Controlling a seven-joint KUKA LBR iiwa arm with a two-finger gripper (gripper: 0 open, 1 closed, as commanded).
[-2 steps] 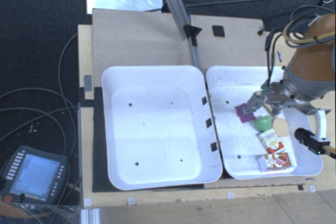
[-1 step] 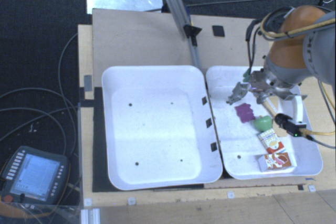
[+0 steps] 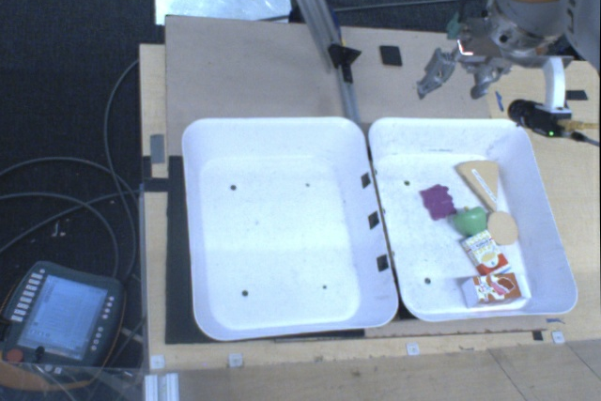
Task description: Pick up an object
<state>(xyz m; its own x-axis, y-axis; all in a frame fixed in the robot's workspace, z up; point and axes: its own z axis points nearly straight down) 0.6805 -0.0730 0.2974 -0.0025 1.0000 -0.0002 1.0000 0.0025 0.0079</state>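
Teach pendant: on the floor at the near left, beside the counter.
Left bin: white, shallow.
Right bin: holds a red-and-white packet nearest, then a small carton, a green ball, a purple piece and a tan wedge.
Pincer: fingers spread, holding nothing, above the counter beyond the right bin's far rim, well apart from the objects.
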